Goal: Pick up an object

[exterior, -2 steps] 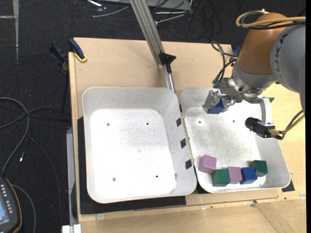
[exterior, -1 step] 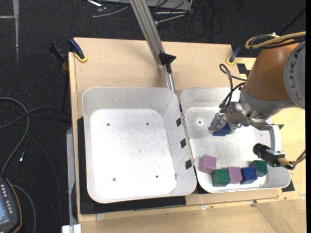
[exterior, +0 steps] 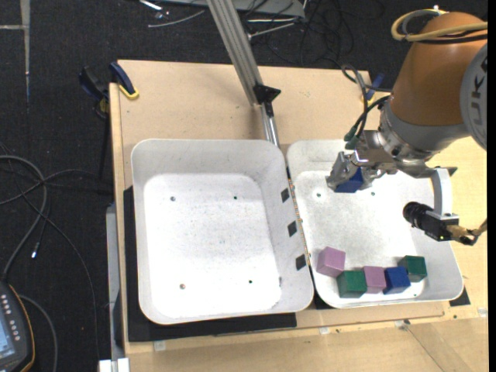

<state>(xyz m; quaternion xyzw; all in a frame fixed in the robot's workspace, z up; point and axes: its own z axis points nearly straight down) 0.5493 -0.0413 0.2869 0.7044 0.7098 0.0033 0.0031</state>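
While the gripper (exterior: 346, 175) hung above the right bin (exterior: 310, 161), a blue block (exterior: 353, 181) sat between its fingers, so the pick seemed done. Next it needed only a steady lift away.

Light falls evenly and fairly bright from overhead, so the two white bins (exterior: 209, 231) read pale and slightly washed out, their speckled floors still visible. Shadows are soft and short: a thin dark line hugs the bins' near rims. Beyond the bench (exterior: 194, 99) holding the bins, the floor sinks into near black. The picture is grainy and mildly soft overall, with no strong glare.
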